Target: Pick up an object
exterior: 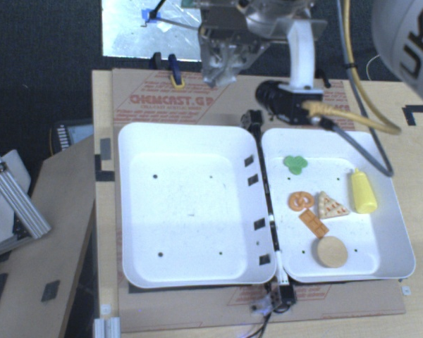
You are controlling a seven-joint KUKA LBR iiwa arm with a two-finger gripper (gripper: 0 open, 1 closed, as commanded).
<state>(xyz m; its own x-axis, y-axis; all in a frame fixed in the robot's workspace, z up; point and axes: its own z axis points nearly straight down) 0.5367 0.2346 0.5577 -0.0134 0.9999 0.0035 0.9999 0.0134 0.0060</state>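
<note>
The right bin (388, 259) holds several small items: a green piece (295, 163), an orange pretzel (301, 201), a tan triangular cracker (331, 206), an orange rectangular cracker (313, 222), a round tan disc (332, 251) and a yellow bottle (363, 191). My gripper (218, 69) hangs high above the bench's far edge, behind the left bin (190, 210), well away from every item. Nothing shows between its fingertips.
The bins meet along a black hinged seam (262, 189). Brown cardboard (162, 97) lies beneath them. A yellow cable (352, 118) runs over the right bin's far edge. A metal rail (10, 189) stands off the bench at the left.
</note>
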